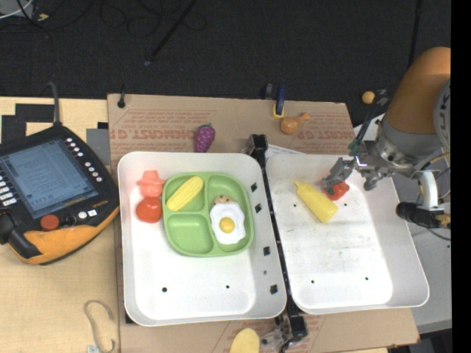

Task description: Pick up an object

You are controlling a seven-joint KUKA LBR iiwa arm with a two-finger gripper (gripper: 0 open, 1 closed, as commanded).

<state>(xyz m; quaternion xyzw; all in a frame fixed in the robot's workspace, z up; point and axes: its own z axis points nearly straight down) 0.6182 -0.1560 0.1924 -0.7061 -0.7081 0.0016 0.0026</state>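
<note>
Camera view shows my gripper (pixel 340 184) low at the right bin's (pixel 383 289) far edge — fingers pinching a small red thing (pixel 338 191) beside the yellow bottle (pixel 316 201). Next I lift — slowly.

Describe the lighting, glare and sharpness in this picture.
Camera view: even overhead light, with soft shadows under the yellow bottle and green tray; the white bins look bright, nearly washed out, while the backdrop is dark and shows little detail; the whole picture is slightly soft, so the gripper and the small red thing beside it blur together.
</note>
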